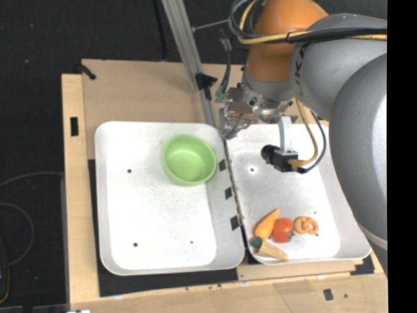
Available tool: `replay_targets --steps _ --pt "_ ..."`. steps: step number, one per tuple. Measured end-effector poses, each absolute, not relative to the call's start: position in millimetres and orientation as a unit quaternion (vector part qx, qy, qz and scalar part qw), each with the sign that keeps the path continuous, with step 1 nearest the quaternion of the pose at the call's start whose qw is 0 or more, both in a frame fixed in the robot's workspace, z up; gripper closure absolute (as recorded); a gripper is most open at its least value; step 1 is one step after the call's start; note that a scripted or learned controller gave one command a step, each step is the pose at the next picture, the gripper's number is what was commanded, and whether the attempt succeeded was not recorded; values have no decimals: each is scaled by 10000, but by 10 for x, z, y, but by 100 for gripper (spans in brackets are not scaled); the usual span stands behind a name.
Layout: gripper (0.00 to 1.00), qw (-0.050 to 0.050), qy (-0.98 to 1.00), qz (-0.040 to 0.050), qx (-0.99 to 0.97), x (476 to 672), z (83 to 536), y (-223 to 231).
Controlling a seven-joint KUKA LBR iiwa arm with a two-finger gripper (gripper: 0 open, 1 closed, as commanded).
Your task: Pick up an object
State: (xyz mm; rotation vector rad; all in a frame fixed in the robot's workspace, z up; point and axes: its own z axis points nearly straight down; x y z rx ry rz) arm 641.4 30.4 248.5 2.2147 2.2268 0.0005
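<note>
A green bowl point(189, 160) stands upright in the left bin point(130, 227), toward its far right part. In the near corner of the right bin point(306, 188) lie an orange carrot point(267, 223), a red tomato point(283, 230), an orange pretzel point(306, 225) and a tan cone point(271, 250), close together. My gripper point(229, 124) hangs over the far left corner of the right bin, just right of the bowl and by the divide between the bins. Its tip is dark and partly hidden by the wrist.
A slanted metal pole point(186, 44) runs down from the top to the bins' far edge near the gripper. A black cable plug point(277, 156) hangs from the wrist over the right bin. The big grey arm point(352, 83) covers the right bin's far right side.
</note>
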Motion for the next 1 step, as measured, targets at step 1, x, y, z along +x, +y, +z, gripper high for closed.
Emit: replay_targets --steps 1 --pt "100 7 7096 11 7047 6481 2534 836"
